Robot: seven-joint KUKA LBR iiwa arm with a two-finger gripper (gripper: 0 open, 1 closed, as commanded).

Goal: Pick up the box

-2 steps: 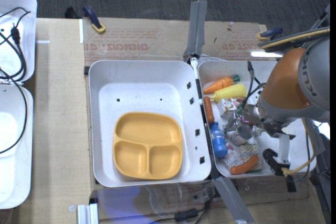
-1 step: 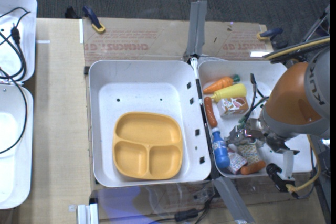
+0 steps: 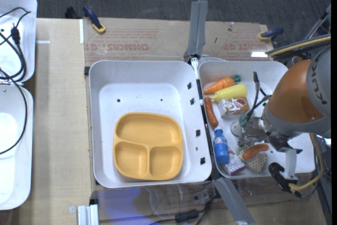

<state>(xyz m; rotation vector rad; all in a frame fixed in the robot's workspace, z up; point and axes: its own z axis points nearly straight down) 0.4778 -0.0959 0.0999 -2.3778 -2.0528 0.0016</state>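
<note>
The box [image 3: 234,106], a small red-and-white carton, is seen lying in the right bin [image 3: 210,68], right of centre in the frame, just below a yellow bottle [image 3: 230,93] and a carrot [image 3: 219,84]; it is not held. The gripper [image 3: 251,133] is lowered into that bin just below and right of the box, presumably to reach it; whether it is open or closed cannot be told. A blue bottle [image 3: 220,147] and sausages [image 3: 211,112] are also kept there; a yellow divided plate [image 3: 149,145] is contained in the left bin [image 3: 97,113].

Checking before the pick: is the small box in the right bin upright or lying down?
Cannot tell. The box sits below the yellow bottle, printed face showing, too small to judge.
</note>
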